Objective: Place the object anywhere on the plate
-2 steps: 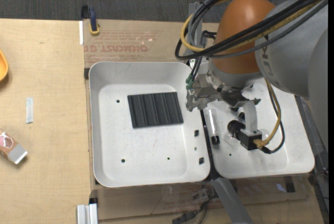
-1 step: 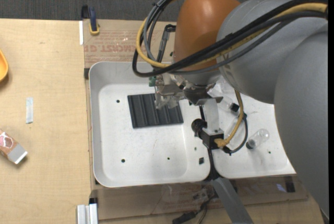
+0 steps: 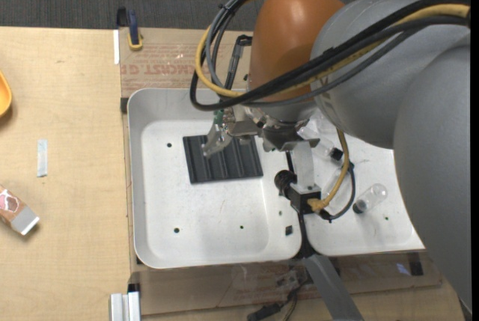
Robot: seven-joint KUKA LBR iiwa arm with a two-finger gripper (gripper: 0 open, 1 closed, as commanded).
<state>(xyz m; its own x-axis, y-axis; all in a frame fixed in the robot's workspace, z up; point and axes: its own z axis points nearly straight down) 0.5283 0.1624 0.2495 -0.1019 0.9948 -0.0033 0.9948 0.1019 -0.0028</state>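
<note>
1. My arm (image 3: 389, 65) reaches in from the right; its orange band (image 3: 288, 39) sits over the back edge of the left bin (image 3: 150, 237).
2. My gripper (image 3: 217, 141) hangs at the upper part of the dark ribbed plate (image 3: 224, 161), which lies flat in the left bin, toward its back right.
3. Gripper state: can't tell. The wrist and cables (image 3: 224, 65) crowd the tips, and I see no clear gap and nothing clamped between them.
4. Clear object (image 3: 370, 200), possibly a small glass or plastic piece, lies in the right bin (image 3: 374, 237), near its right side and well apart from the plate. Probably the task object, but the view is poor there.
5. Nothing rests on the bare part of the plate, so the placement is not yet done.
6. A black fitting on a yellow cable (image 3: 299, 196) hangs over the seam between the bins.
7. Outside the bins, on the wooden bench (image 3: 67, 87) at left: a small grey strip (image 3: 42, 159), a red and white packet (image 3: 15, 211) at the left edge, and an orange thing (image 3: 4, 95) cut by the frame.
8. A blue clamp (image 3: 133, 28) sits at the bench's back edge, near the left bin's back left corner.
</note>
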